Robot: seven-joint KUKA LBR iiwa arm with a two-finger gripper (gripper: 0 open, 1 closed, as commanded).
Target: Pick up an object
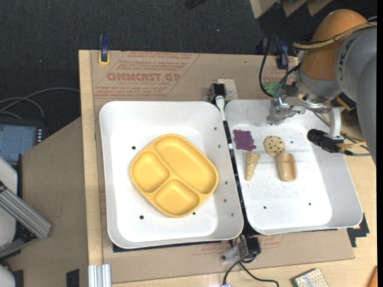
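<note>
Four small toy foods, purple cluster [243, 139], tan cone [251, 164], speckled cookie [274, 144] and bread roll [286, 167], lie in right white bin [311, 211]; probably light, stiff; grasp across width. Pincer [280, 111] state indiscernible.

Red printed lettering on the flat brown cardboard sheet [149, 73] beneath the two bins reads approximately "CHEMCAST GP", set in large capitals along the sheet's far edge. Thinner lines of red print run above and below that word and again toward the sheet's far right corner, too small and faint to be read. No other legible text, number or sign can be made out.
</note>
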